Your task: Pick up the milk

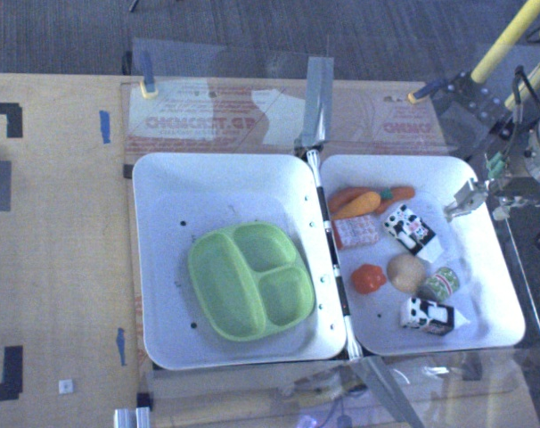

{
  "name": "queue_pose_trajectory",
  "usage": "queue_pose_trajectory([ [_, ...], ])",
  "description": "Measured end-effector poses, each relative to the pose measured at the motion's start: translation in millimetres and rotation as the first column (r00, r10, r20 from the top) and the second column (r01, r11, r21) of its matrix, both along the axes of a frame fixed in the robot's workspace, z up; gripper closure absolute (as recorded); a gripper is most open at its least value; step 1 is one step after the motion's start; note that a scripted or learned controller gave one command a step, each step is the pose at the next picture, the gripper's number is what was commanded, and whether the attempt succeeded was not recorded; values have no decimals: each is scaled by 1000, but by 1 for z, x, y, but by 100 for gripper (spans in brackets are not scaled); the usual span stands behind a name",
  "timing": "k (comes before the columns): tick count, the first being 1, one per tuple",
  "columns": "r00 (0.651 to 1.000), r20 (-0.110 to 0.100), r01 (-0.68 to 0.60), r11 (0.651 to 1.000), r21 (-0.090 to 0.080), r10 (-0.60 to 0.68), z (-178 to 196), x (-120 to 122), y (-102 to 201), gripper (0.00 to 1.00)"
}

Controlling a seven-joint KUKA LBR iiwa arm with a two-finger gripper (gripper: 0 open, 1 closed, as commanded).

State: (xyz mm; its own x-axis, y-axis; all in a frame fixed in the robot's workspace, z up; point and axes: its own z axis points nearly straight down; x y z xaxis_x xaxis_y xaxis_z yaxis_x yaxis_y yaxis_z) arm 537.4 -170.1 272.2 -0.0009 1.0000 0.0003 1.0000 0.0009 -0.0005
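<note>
The milk carton (pixel 408 226) lies just right of the carrot (pixel 357 204), light, stiff and slick. Grip its flat sides. You cannot tell the gripper's (pixel 470 199) opening.

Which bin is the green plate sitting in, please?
In the left bin: the green plate lies flat there, apart from the food in the right bin.

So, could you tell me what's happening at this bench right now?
The arm's gripper is at the right bin's far right edge, apart from the food there. Two cow-patterned milk cartons lie in that bin with carrots, a tomato and a potato. The left bin holds a green divided plate.
</note>
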Motion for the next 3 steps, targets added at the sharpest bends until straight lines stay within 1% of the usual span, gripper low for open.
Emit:
queue_pose_trajectory([
  [1, 1000, 1, 16, 1000, 0, -16, -157, 54, -3, 0],
  [2, 996, 3, 93, 996, 0, -93, -186, 25, 21, 0],
  [3, 995, 8, 95, 995, -1, -95, -174, 27, 21, 100],
])
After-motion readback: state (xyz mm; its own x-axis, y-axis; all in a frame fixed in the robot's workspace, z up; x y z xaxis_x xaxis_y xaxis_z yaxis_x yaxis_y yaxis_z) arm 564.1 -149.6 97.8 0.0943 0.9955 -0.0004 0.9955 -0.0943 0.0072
